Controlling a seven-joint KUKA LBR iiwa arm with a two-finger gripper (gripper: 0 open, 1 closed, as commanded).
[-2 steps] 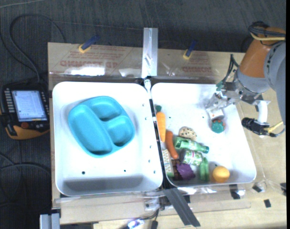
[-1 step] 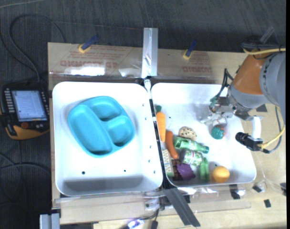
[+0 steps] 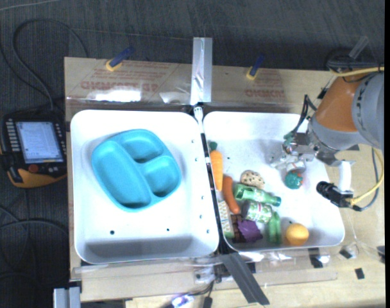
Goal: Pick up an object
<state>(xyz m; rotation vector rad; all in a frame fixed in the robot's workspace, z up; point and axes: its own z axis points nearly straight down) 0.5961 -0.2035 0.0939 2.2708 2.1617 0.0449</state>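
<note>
A: Right bin point(image 3: 259, 126), contents?
B: Teal ball point(image 3: 293, 180) near the right wall; carrots point(image 3: 217, 167) against the divider; green bottle point(image 3: 256, 195), purple item point(image 3: 249, 229), orange fruit point(image 3: 297, 233) toward the front.
A: Left bin point(image 3: 86, 236)?
B: One blue divided tray point(image 3: 136, 167).
A: Jaws point(image 3: 294, 155)?
B: Just above the ball; whether spread or pressed together, cannot tell.

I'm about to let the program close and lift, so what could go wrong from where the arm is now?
1. The tool sits just above the small teal ball; a round object may roll away as it descends.
2. The ball lies near the right bin's far wall, so the arm may graze it.
3. The other toys, such as the green bottle and carrot, are piled tightly, so a retry there may catch several.
</note>
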